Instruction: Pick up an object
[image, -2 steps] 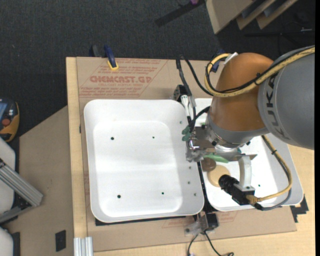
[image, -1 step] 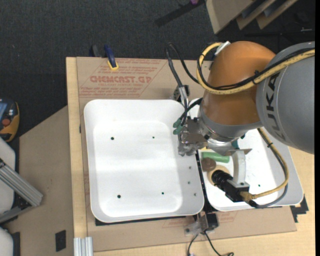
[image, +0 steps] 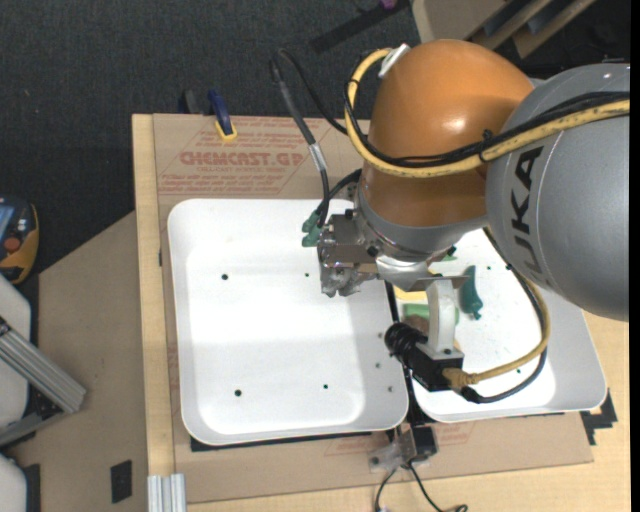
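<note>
Where the arm (image: 560, 190) reads "KU", board (image: 245, 155) says "CHEMCAST" — fingers (image: 338, 285) over left bin (image: 200, 330), grip unclear.

My orange band (image: 445, 95) is glossy, smooth plastic with a bright highlight; my grey shell (image: 580, 190) beside it has a duller satin sheen. My end effector (image: 345, 262) looks like bare, greyish metal. Both bins, left (image: 260, 330) and right (image: 520, 370), are smooth white plastic, faintly shiny. The desk (image: 250, 150) top looks like matt brown cardboard with red print. The floor (image: 90, 70) is dark, rough carpet.
</note>
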